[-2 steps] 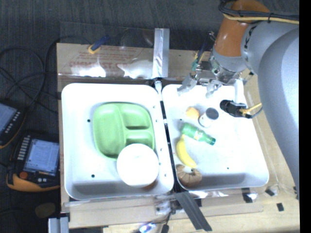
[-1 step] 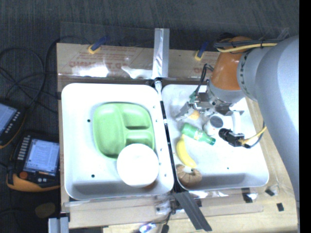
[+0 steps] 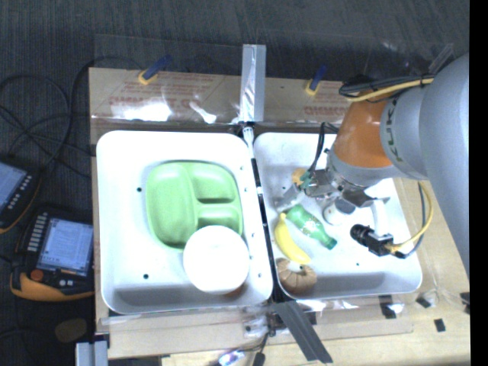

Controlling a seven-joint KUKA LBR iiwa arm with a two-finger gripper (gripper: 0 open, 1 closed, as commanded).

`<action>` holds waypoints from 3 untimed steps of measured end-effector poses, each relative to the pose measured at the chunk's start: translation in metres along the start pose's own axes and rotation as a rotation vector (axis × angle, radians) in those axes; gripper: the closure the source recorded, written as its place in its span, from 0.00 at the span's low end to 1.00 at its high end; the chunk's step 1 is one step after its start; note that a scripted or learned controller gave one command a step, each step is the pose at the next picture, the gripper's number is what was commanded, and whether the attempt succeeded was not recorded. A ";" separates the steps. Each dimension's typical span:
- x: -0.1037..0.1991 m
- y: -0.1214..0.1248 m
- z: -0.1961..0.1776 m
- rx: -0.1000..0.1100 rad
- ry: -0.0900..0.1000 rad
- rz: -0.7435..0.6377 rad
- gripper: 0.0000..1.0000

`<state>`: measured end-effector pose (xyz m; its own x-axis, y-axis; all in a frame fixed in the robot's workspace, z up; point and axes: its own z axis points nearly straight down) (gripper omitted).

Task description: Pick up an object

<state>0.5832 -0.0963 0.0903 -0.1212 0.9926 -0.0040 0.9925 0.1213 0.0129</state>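
One clear green bottle [image 3: 311, 228] w/ white cap, beside yellow banana [image 3: 288, 240]; claw [image 3: 335, 197] state unclear.

Part of black lettering, approx "KU", on the grey arm [image 3: 438, 128] by its orange band; no other legible txt.

A handheld control pendant [image 3: 57, 250] with a lit screen lies on dark carpet at frame left, cables [image 3: 34, 120] trailing above.
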 end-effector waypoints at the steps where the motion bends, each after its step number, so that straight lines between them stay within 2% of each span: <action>1: 0.000 0.001 -0.010 -0.002 0.001 0.001 1.00; 2: 0.000 0.001 -0.010 -0.002 0.002 0.001 0.00; 3: 0.067 0.050 -0.093 0.013 0.005 -0.188 0.00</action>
<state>0.6233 -0.0234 0.1835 -0.3047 0.9524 -0.0004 0.9524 0.3047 -0.0008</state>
